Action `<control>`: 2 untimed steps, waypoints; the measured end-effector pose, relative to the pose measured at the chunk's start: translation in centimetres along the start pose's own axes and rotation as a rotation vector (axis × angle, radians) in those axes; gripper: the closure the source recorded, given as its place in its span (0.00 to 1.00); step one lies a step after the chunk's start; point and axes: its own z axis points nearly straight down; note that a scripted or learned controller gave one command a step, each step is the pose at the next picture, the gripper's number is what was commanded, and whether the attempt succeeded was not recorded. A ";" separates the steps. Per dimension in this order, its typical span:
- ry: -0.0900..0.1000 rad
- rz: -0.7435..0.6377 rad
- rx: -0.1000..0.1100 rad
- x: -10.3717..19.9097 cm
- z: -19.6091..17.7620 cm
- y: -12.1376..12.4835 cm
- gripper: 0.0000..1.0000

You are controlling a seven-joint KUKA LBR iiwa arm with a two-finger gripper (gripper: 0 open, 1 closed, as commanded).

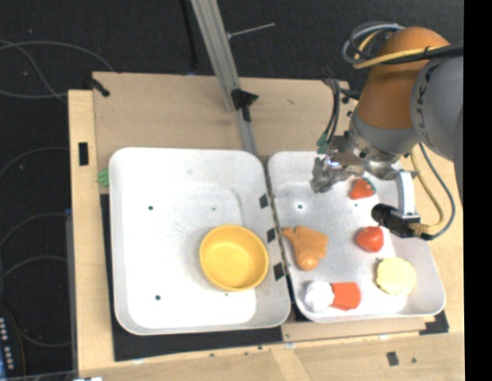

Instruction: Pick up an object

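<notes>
My gripper (324, 178) hangs over the far part of the right bin (287, 173), under the orange-banded wrist. A small red piece (361, 189) lies just to its right. Nearer the front lie a red tomato-like object (370, 239), an orange-brown lump (306, 245) by the bin's left wall, a pale yellow round object (395, 276), an orange-red block (346, 295) and a white object (318, 294). A yellow bowl (233, 258) sits in the left bin (151, 189). Nothing shows between the gripper's fingers.
A grey metal post (222, 54) slants up from the gap between the bins. A black cable connector (393, 217) dangles from the arm over the right bin's right side. The wooden bench edge (83, 213) borders the bins.
</notes>
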 end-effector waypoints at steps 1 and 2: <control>0.000 0.001 0.001 5.3 0.7 -0.6 1.00; 0.000 0.004 0.001 10.6 0.2 -2.1 1.00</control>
